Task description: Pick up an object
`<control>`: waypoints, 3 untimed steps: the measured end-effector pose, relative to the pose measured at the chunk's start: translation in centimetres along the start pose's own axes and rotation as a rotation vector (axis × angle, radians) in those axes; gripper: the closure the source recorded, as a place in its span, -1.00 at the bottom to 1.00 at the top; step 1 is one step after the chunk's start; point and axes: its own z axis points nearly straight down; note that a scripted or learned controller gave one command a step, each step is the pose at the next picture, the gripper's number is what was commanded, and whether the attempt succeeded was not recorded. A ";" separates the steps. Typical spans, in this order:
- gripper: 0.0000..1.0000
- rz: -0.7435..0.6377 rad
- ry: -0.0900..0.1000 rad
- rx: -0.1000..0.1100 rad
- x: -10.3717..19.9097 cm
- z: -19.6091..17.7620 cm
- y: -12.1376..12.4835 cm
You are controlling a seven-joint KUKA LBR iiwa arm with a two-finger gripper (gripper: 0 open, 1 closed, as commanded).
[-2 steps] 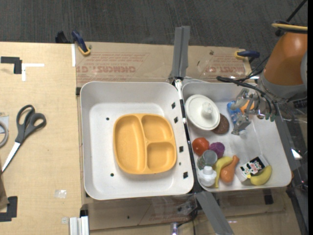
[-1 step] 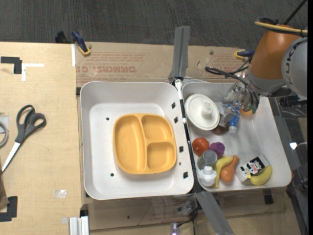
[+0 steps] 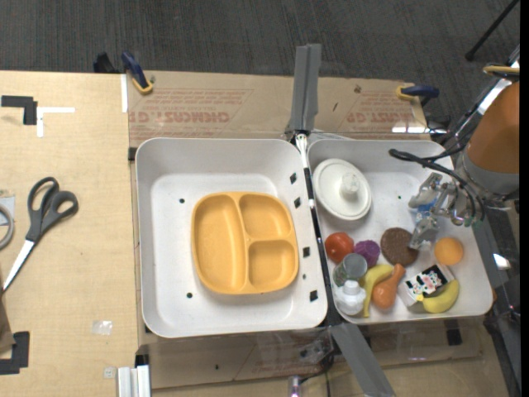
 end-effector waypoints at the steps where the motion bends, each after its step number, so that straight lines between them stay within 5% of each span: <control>1: -1.00 0.132 0.001 -0.001 6.8 0.0 3.0; 2: -1.00 0.230 -0.003 0.000 2.5 0.0 7.0; 3: -1.00 0.150 -0.004 0.000 13.1 0.0 8.5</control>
